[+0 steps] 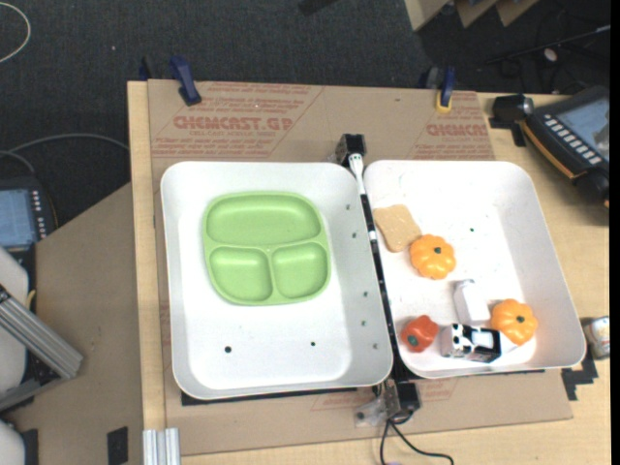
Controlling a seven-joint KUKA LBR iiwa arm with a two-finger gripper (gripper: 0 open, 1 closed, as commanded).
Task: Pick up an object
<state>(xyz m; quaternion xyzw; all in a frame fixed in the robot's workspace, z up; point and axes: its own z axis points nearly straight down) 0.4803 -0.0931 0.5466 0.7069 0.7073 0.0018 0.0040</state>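
The right bin [504, 187] holds several small objects. A tan slice of bread [396, 227] lies near its left wall. Just right of it sits an orange pumpkin [432, 257]. A second orange pumpkin [513, 321] rests near the front right corner, beside a small white block [471, 303]. A red tomato-like piece [420, 332] and a black-and-white cow figure [474, 342] lie along the front wall.
The left bin [184, 260] holds a green three-compartment plate [265, 247]. Both bins rest on a cardboard sheet [242, 114] held by blue and yellow clamps. A tablet-like device [572, 134] sits at the right edge. Cables hang below the bins.
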